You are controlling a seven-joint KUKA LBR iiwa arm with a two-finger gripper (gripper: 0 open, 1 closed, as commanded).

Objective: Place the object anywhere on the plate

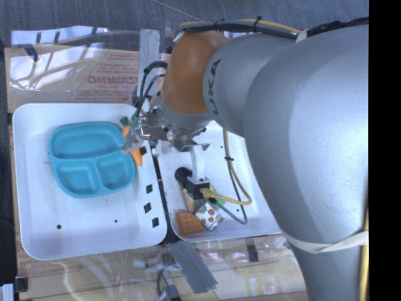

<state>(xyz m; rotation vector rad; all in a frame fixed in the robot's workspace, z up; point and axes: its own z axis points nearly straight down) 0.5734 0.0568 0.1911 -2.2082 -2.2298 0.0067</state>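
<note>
From the camera view, the gripper (139,137) is down at the right rim of the blue plate (91,158), and there is an orange, carrot-like object (136,153) with a dab of green at its top end right at the tool tip, lying just off the plate's right edge, over the strip of the left bin (37,231) between plate and bin wall. Whether the fingers are apart or closed on it I cannot tell, the metal of the tool and the orange piece run together there, so I will not call it held. What the move turns on is plain enough: the plate lies straight out to the left of the tool, its nearest compartments touching distance from the orange thing, whose long axis runs roughly up and down the picture, along the plate's rim and not across it. A short shift leftward from the tool looks like all that is wanted, in my judgement. The arm (301,124) comes in from the right, huge and grey, crossing over the right bin (250,227), its orange band (188,74) just behind the wrist, wrist pointing down and left. Behind and below the tool, in the right bin, sits a small clutter of other items (197,205), well apart from the plate
</note>
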